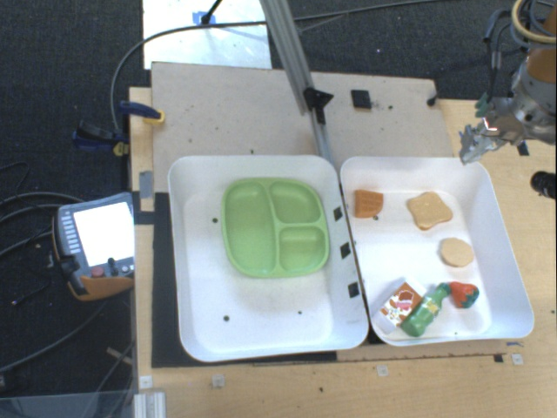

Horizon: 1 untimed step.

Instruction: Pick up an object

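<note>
Underneath — bare bench [235,111], dark carpet [61,50].

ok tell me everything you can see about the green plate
The green plate is a light green tray, plastic by the look of it, with rounded corners and three compartments: one large on the left, two smaller on the right. Nothing lies in it. It sits flat, slightly rotated, in the upper middle of the left bin, resting on the bin's floor and apart from its walls. Nothing else touches it.
</note>
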### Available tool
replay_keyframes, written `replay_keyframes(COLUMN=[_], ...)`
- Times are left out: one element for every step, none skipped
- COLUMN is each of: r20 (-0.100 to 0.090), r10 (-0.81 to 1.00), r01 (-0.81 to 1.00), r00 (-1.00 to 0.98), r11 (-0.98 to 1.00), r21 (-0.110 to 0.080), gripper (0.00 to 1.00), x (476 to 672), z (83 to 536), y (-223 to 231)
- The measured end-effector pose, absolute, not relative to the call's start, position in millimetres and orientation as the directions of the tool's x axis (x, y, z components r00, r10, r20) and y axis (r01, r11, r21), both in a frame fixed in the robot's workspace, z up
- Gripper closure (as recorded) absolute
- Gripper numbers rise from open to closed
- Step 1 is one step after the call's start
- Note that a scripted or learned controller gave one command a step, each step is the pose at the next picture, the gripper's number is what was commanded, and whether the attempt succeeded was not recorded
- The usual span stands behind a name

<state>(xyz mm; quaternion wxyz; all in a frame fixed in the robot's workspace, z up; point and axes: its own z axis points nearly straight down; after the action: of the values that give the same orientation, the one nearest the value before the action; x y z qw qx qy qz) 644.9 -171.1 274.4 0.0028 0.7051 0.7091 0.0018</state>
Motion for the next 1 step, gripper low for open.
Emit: replay_keyframes(r20=[0.002], r10=[1.0], r01=[1.0], r00=[-0.01], r11=[0.01], r21=[0.003], gripper=[1.0], x=[636.3], z=[278.4], y=[-115.0])
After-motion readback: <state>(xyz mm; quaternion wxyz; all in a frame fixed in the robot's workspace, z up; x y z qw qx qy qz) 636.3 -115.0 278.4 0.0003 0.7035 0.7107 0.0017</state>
